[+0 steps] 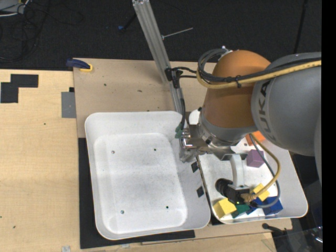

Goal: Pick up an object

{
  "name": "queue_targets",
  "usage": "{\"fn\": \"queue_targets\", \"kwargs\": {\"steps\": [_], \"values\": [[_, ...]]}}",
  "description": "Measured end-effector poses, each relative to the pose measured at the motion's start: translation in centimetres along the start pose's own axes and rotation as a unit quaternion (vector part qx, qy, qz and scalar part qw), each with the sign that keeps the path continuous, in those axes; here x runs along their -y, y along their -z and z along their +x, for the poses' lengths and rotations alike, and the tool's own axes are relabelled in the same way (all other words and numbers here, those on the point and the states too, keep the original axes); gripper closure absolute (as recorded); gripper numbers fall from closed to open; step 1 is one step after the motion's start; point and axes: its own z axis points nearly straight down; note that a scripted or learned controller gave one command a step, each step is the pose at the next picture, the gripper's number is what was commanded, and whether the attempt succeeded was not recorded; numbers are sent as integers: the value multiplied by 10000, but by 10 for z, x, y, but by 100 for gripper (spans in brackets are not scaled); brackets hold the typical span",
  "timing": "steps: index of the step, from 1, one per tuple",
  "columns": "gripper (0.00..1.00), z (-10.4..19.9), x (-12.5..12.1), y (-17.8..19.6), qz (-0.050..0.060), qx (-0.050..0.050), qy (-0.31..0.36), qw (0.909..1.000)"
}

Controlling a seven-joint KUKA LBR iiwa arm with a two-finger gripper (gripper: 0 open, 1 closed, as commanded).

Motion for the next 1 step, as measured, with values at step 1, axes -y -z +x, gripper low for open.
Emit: {"fn": "queue_targets", "kwargs": {"steps": [1], "values": [[0,-3,-1,0,-10,8,-33,10000]]}}
